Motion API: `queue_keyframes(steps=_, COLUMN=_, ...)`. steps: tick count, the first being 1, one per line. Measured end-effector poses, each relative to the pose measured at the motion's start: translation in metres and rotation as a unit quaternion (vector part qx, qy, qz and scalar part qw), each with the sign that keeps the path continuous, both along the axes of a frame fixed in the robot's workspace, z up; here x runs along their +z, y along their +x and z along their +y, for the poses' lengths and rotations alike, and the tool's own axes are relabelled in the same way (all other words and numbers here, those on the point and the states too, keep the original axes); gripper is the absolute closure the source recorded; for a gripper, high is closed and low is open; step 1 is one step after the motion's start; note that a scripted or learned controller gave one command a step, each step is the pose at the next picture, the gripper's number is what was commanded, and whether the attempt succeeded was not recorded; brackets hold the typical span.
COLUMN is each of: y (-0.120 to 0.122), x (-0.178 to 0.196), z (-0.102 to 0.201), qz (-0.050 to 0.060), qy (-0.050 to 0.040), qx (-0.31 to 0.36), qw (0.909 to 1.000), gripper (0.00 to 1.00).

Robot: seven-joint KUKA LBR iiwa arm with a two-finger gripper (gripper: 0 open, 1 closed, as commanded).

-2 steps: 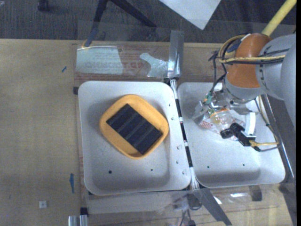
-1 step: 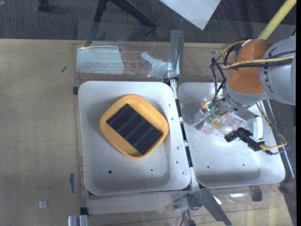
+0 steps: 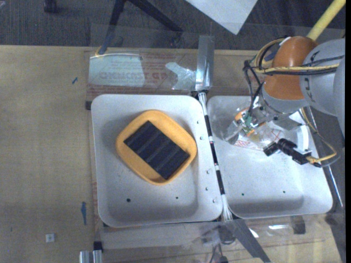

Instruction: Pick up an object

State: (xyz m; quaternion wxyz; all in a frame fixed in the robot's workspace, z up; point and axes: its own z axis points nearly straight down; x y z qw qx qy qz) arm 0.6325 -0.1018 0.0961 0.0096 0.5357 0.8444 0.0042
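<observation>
A yellow, rounded-square object with a black ribbed top [image 3: 156, 147] lies tilted in the middle of the left bin [image 3: 109, 196]. In the right bin [image 3: 274, 196], a crumpled clear wrapper with small orange and green marks [image 3: 237, 135] lies near the far left corner. My gripper [image 3: 249, 120] hangs low over that wrapper, at its upper right edge, under the grey wrist and orange band [image 3: 290, 56]. The arm's body hides the contact between the gripper and the wrapper.
A clear plastic sheet [image 3: 142, 73] and a metal bracket [image 3: 205, 64] lie on the bench behind the bins. The raised rims between the two bins [image 3: 215, 158] run down the middle. Cables loop around the wrist at the right.
</observation>
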Motion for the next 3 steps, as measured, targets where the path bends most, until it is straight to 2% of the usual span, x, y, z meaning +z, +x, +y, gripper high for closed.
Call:
queue_keyframes(steps=1, y=0.001, x=0.01, z=-0.001, qz=-0.003, qy=0.0003, qx=-0.001, qw=1.0, gripper=1.0)
queue_keyframes(steps=2, y=0.032, x=0.089, z=0.025, qz=0.008, qy=-0.0006, qx=0.128, qw=0.9918, gripper=1.0)
queue_keyframes(steps=3, y=-0.004, x=0.115, z=0.016, qz=0.01, qy=0.0005, qx=0.118, qw=0.993, gripper=1.0)
